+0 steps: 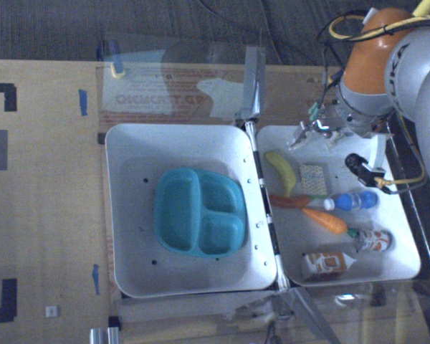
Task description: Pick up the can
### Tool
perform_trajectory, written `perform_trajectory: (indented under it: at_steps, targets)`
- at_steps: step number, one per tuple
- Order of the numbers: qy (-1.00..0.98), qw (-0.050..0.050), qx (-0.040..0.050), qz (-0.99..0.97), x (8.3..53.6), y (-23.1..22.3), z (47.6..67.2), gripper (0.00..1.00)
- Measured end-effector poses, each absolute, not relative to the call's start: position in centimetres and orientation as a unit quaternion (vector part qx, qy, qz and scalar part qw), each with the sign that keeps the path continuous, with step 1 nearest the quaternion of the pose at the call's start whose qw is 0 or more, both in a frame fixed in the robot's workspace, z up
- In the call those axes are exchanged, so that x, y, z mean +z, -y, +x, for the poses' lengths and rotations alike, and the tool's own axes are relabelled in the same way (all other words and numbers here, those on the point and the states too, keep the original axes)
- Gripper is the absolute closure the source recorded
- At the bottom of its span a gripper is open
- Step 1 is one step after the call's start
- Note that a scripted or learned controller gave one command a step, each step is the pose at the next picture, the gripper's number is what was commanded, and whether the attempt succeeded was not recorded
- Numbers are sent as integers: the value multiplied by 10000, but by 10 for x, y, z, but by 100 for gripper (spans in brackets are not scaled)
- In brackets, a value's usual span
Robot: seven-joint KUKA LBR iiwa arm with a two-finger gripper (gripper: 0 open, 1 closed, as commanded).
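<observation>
Plainly, the can (375, 241) lies in the lower right of the frame, inside the right bin (405, 267), just beside the leafy end of a carrot (325, 221) and near a small carton (325, 263). It seems to lie on its side with its long axis roughly left to right, though it is small and blurred. I judge it light, stiff and smooth, so likely to roll or slip; the best hold is across the round body at mid-length. The gripper (314, 129) hangs over the bin's upper left corner, well apart from the can; whether it is open or closed I cannot tell
</observation>
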State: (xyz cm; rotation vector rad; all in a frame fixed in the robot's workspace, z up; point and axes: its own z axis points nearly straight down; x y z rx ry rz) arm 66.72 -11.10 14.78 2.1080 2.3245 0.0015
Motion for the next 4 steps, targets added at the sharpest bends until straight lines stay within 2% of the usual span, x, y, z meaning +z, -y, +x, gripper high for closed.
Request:
perform_trajectory:
  at_steps: [1, 2, 3, 4]
  targets:
    - [-7531, 2, 1, 6580, 92, 124, 636, 0]
    - [-7603, 20, 19, 6496, 87, 122, 599, 0]
    - [-7598, 34, 30, 6502, 98, 123, 600, 100]
    - [-7202, 4, 3, 6937, 205, 89, 607, 100]
